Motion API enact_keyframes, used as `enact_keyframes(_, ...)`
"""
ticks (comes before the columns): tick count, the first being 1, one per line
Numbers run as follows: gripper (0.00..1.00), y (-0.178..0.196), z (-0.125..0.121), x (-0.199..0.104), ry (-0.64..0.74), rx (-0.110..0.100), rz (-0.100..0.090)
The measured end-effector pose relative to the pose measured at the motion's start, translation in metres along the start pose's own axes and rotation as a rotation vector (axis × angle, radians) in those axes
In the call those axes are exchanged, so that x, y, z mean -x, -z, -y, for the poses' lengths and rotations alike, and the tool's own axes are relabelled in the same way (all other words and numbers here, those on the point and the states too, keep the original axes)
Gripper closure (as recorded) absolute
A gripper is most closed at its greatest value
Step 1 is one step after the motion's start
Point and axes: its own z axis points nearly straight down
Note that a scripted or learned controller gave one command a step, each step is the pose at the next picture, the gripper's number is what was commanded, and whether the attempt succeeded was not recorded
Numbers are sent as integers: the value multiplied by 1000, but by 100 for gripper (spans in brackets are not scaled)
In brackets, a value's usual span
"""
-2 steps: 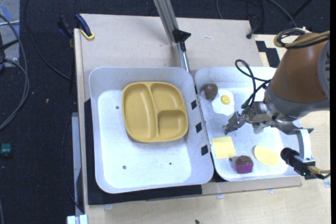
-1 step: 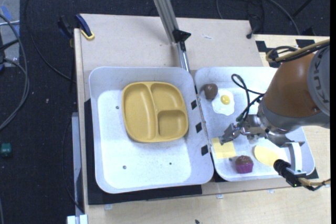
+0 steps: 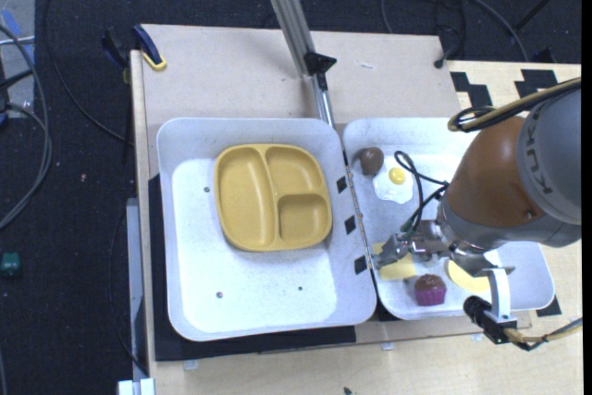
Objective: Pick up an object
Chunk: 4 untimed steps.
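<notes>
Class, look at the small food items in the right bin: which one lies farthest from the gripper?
The brown round item, at the bin's far left corner beside the fried egg. The purple item and yellow piece sit close by the gripper.

No readable text, label, brand or number anywhere here; nothing legible on the bins, the arm or the tabletop.
</notes>
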Motion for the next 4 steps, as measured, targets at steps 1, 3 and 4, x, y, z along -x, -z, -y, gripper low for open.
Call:
enact_keyframes(1,100,13,-1,0,-1,4,0)
enact_keyframes(3,100,120,-5,5,4,11,3)
enact_keyframes(4,100,156,-6,6,5,11,3)
